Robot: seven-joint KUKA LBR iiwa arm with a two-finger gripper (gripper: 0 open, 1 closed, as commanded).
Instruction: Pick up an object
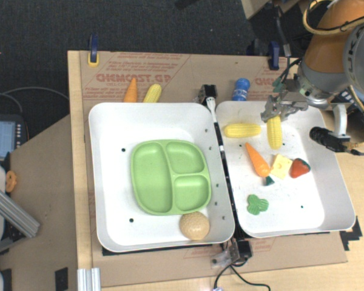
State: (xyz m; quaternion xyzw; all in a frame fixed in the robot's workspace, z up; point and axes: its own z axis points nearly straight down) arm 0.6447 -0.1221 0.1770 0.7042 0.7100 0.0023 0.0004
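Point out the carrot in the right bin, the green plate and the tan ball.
Carrot (pixel 256 158): camera view, middle of its orange body.
Green plate (pixel 170 176): camera view, ridge between its compartments.
Tan ball (pixel 195 225): camera view, its centre.

Brown board (pixel 79 162) under the white left bin (pixel 109 120). On the board behind that bin, an orange toy (pixel 130 91) just beside a yellow one (pixel 152 93). Blue bottle (pixel 241 90) further right. Blue clamp (pixel 93 50) at the board's back left corner

arm (pixel 346 35) cut off at right edge, gripper (pixel 278 109) tips indistinct
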